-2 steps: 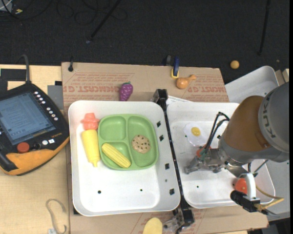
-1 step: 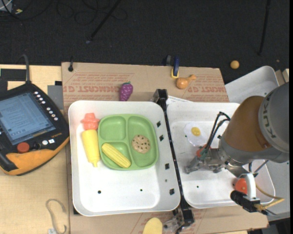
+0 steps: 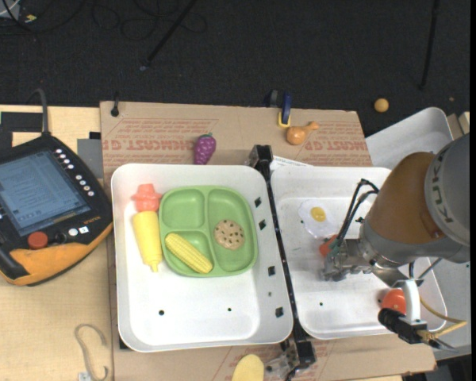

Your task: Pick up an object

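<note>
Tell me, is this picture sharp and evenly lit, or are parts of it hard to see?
Camera view: the left bin and green plate are bright and fairly crisp; the floor behind the bench is nearly black; the arm looks soft, shading the gripper beneath it.

My bench and the dark floor behind it

I work at a pale wooden bench top (image 3: 40,324) with a flat brown cardboard sheet printed in red letters (image 3: 222,133) spread across its middle. Behind the bench I see dark black carpeted floor (image 3: 238,46), where thin black cables (image 3: 166,22) trail in loops and straight runs. On my bench's far end sits a black and orange handheld control tablet with a lit grey screen (image 3: 36,205), and near the front edge lies a bent silver metal hook (image 3: 91,344). The light falls evenly across the bench, with soft shadows and no hard glare.
</note>
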Controlling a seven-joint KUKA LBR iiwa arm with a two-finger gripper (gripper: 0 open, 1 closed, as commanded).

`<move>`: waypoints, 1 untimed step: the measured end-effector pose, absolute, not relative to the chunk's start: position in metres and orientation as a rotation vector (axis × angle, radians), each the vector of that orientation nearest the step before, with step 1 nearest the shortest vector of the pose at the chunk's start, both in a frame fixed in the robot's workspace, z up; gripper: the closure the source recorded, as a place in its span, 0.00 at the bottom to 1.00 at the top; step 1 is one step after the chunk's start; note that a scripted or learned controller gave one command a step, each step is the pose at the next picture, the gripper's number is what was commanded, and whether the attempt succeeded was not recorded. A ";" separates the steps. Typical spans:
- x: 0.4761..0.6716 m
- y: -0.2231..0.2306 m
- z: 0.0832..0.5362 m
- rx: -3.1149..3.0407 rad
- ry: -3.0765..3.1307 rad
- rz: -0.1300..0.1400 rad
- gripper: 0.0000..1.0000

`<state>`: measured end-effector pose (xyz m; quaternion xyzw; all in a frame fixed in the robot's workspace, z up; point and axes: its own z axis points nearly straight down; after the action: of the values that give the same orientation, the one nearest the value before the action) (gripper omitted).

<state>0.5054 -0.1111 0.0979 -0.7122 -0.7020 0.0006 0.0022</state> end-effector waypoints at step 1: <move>0.513 -0.111 0.143 -2.222 -2.222 -0.002 1.00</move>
<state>0.5132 -0.1108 0.1430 -0.7072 -0.7070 -0.0005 -0.0003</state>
